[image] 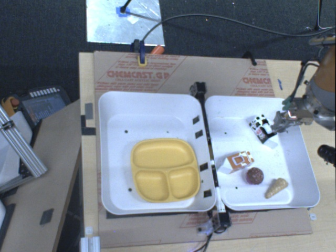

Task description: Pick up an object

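Note:
In the right bin [294, 201] lie a black-and-white spotted toy [259, 126], an orange-and-white carton [240, 160], a brown ball [255, 176] and a tan cone [276, 187]. My gripper [281, 121] hangs low over the bin's right side, right beside the spotted toy's right end. The view does not tell whether it touches the toy. The grey arm with its orange band [326, 70] comes in from the right edge.
A yellow divided tray [165, 169] fills the middle of the left bin [113, 114]. A black divider strip [203, 135] runs between the bins. Cables cross the dark floor behind, near a silver plate [123, 12]. A console [44, 104] sits left.

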Action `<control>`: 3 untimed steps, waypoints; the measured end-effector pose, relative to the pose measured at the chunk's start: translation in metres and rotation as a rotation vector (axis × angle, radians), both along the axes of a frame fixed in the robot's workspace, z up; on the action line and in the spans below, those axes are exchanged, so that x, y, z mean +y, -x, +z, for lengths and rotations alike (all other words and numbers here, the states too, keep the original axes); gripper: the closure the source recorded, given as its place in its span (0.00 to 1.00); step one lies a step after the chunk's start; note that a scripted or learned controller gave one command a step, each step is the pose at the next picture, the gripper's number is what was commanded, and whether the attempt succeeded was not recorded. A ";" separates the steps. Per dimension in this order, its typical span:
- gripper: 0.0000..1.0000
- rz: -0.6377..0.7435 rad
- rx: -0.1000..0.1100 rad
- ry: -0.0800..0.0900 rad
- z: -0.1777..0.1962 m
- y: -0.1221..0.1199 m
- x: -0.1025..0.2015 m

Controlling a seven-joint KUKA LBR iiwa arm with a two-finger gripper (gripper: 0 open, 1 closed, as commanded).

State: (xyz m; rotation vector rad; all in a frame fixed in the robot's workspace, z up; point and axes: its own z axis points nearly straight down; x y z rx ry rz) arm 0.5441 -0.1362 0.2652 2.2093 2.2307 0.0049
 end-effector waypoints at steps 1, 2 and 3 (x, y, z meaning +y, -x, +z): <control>1.00 0.000 0.000 0.000 0.002 -0.015 0.047; 1.00 0.000 0.000 0.000 0.002 -0.020 0.093; 1.00 0.001 0.002 -0.002 -0.011 -0.032 0.154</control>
